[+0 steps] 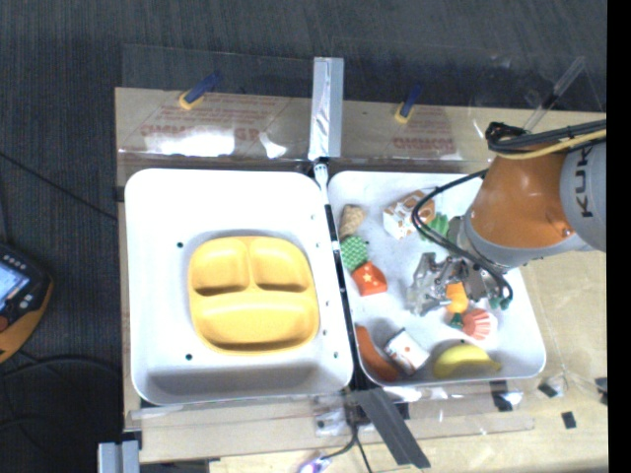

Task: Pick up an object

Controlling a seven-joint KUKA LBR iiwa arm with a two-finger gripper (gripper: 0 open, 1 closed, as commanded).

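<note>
My hand (434,289) low in right bin (527,358), beside orange toy (455,292); cannot tell finger state. I'd centre over toy, avoid banana (461,361) below.

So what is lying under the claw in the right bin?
Under the claw an orange piece and a red-and-white item show partly. The arm covers the bin floor behind them.
</note>
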